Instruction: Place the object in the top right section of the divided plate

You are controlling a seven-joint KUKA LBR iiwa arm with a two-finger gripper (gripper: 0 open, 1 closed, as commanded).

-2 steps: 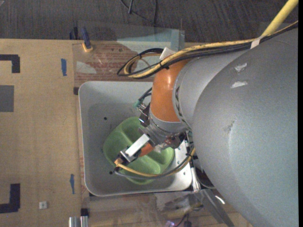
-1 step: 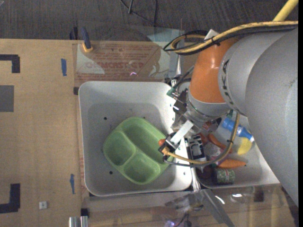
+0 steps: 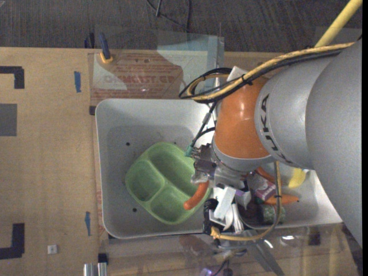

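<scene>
Wooden table (image 3: pixel 46 154) carries a white bin (image 3: pixel 115 119) with the green plate (image 3: pixel 161 183); fingers' state I cannot tell, and the carrot (image 3: pixel 195 196), at the plate's right rim, wants a low, centred release into its section.

The divided plate (image 3: pixel 156 180) is looking like smooth green plastic with a dull sheen. The bin (image 3: pixel 115 154) is showing matt white plastic. The surface (image 3: pixel 46 154) is appearing as pale, unvarnished wood. The arm (image 3: pixel 310 108) is gleaming in smooth grey and glossy orange casing
</scene>
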